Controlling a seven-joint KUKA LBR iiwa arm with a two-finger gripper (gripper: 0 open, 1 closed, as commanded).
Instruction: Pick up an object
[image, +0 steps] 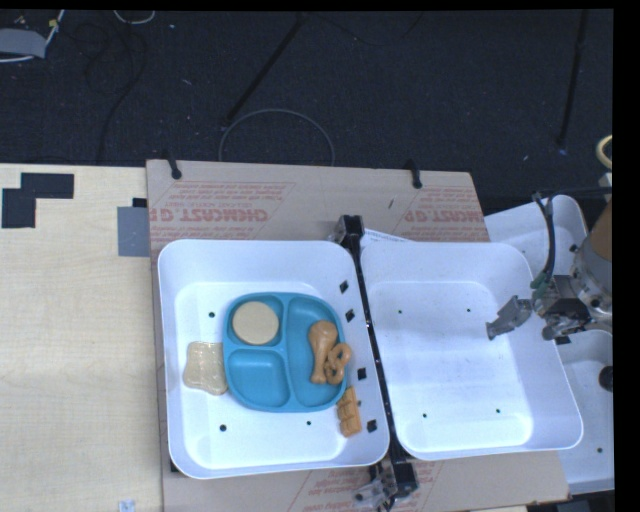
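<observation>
camera view looks down at a slant on two shallow white bins set side by side on a cardboard sheet, with a black divider (368, 340) between them. left bin (190, 440) holds a blue divided tray (268, 385) lying flat on its floor. a round tan disc (254, 322) sits in the tray's upper left compartment. a tan pretzel-like piece (328, 352) lies in the tray's right compartment. a pale translucent object (205, 367) lies on the bin floor, touching the tray's left edge. a small orange-brown piece (349, 412) lies on the bin floor just beside the tray's lower right corner, near the divider. right bin (450, 420) has the gripper (510, 318) over its right part, above the floor near the right wall. the arm (585, 290) enters from the right edge of the frame. one grey finger points left over the bin. whether the fingers are spread or pressed together cannot be told from this angle. nothing is seen between them. all listed objects lie in the left bin, well apart from the gripper.
</observation>
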